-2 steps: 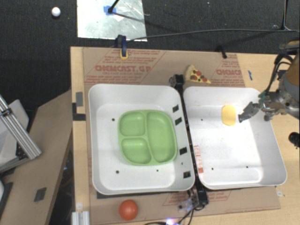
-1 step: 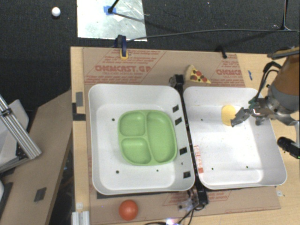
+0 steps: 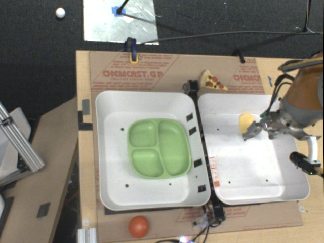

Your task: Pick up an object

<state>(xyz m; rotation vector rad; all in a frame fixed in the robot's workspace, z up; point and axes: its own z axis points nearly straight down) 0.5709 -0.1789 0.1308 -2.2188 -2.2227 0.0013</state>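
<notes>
You see the table [image 3: 152, 67], a brown cardboard-covered board, carrying two shallow white bins side by side. The left bin [image 3: 109, 135] holds a green divided plate [image 3: 159, 148] with three compartments, lying flat near the bin's middle. The right bin [image 3: 243, 176] holds a small yellow object [image 3: 245, 119] in its upper part, close to the far wall and a little right of the bin's centre line. The arm [image 3: 306, 97] reaches in from the right, its orange band above the grey wrist, and the tool [image 3: 251, 130] hangs low over the right bin with its tip just beside the yellow object, at that object's lower right edge. From this angle you cannot tell whether the tool is wide or narrow, nor whether it touches the yellow object; nothing is seen held in it. Outside the bins, a toy pizza slice [image 3: 212, 81] lies on the table just beyond the far edge, near the gap between the two bins. A red ball [image 3: 138, 226] sits on the table in front of the left bin. Farther back, a shiny sheet [image 3: 120, 14] lies on the dark floor, and a small white ball [image 3: 61, 12] rests to its left.
</notes>
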